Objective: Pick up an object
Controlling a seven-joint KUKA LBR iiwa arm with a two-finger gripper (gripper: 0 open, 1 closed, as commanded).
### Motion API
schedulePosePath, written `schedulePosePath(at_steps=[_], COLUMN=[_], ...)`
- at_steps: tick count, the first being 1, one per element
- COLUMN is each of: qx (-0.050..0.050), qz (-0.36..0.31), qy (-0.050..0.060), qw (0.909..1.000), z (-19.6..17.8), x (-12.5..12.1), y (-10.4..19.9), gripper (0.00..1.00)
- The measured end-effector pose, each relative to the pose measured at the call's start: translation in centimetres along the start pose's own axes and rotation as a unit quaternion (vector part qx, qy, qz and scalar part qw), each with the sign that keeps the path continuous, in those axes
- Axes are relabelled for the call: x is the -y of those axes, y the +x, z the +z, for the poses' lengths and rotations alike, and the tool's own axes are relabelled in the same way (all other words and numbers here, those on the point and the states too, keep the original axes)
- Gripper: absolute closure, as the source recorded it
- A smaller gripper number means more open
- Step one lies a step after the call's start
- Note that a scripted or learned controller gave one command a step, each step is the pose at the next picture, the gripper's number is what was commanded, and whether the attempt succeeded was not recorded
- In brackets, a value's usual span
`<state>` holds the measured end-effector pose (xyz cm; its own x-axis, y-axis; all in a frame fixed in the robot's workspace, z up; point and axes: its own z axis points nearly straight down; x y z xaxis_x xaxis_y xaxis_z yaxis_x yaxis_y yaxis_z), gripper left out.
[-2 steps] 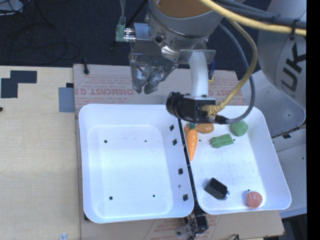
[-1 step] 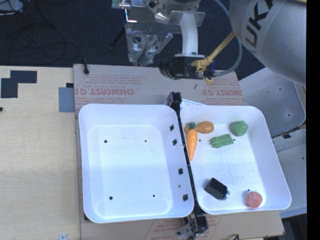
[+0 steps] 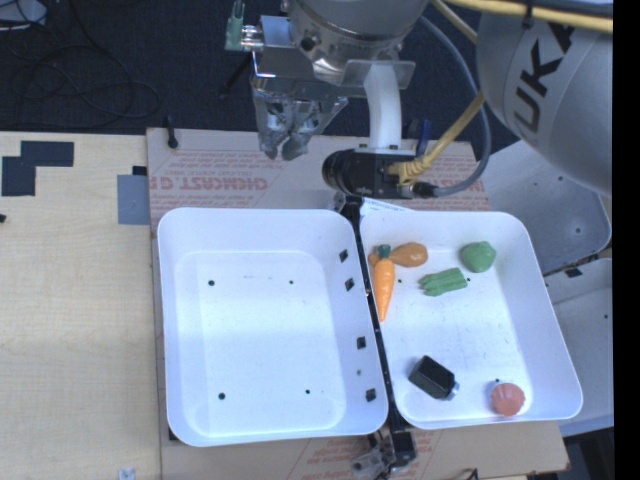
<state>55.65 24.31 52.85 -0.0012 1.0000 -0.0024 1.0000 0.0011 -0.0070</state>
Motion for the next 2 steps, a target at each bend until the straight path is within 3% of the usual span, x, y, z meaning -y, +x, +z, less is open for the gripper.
schedulePosePath(at_steps=[2], qx=[0.0], qz=[0.0], qy=[0.0], qw=[1.0], z=[-0.8], x=[3.1], y=[0.0], gripper=[1.0])
